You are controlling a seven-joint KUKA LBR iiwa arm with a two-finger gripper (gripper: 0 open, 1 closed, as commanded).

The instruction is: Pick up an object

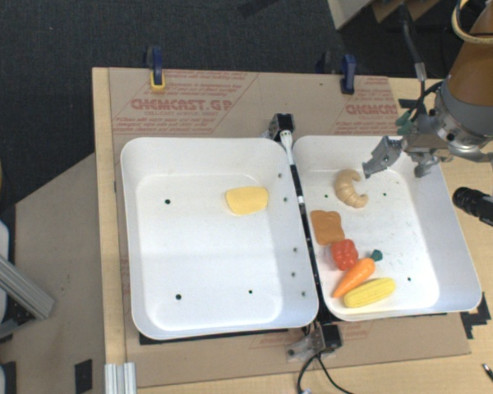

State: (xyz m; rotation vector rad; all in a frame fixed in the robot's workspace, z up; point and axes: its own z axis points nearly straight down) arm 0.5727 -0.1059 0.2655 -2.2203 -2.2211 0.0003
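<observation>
Tan, curved plastic croissant (350,189) in the right white bin (444,245).
We see the grey end effector (384,156) just above it; we cannot tell its opening, and it grips nothing.

A lone food piece (246,200) is lying in the left bin (148,220), while a croissant (350,188), toast (327,226), tomato (344,255), carrot (355,275) and corn (369,292) are sitting in the right bin (435,245), the gripper (376,161) hanging just beside the croissant.
</observation>
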